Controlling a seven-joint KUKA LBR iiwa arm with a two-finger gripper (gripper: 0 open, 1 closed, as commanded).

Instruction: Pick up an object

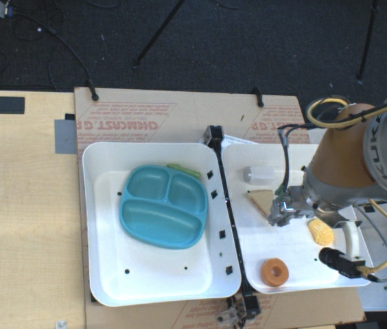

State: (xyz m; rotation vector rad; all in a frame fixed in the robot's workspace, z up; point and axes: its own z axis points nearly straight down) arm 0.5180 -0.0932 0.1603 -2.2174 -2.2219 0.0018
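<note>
Overhead, two white bins sit side by side on the counter. One teal divided plate (pixel 164 206) lies in the left bin (pixel 104 266). Four things lie in the right bin (pixel 296 279): an orange ring (pixel 274 271) at six o'clock, a yellow corn piece (pixel 322 232) at three, a tan wedge (pixel 260 199) and a clear tube (pixel 259 175) toward twelve. Whether the pincer (pixel 280 214) is open or closed, I cannot tell; it hangs just beside the wedge.

Grey KUKA iiwa arm (pixel 379 149) entering from the right edge of the camera view, its broad orange band (pixel 341 160) above the wrist; wrist angled downward and to the left; metallic two-finger gripper (pixel 279 213) at the arm's lower-left end, pointing down; black cables looped beside the orange band.
</note>
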